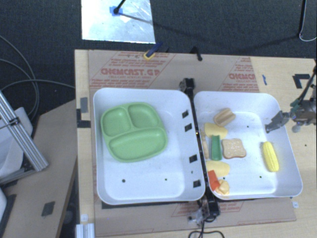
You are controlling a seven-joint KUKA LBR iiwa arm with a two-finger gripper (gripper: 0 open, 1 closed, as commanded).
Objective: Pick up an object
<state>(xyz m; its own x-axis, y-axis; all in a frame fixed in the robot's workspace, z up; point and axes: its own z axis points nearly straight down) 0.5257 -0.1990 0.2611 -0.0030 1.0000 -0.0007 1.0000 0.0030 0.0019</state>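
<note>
Two bins sit side by side on the bench (pixel 124 66). The left bin (pixel 143 182) holds a divided plate (pixel 132 131). The right bin (pixel 247 182) holds a bun (pixel 224 116) at the rear, toast (pixel 234 148) at centre, a pepper (pixel 216 147) just left of it, and corn (pixel 270 156) to the right. The claw (pixel 275 122) hangs over the right rim.

- The arm (pixel 308 112) enters at the right edge of the camera view, about halfway down the picture (little of it is in frame).
- Its grey pincer (pixel 274 123) points leftward and slightly down.
- The dark tip sits low, at the right-hand part of the scene.
- Nothing can be seen between the tips.
</note>
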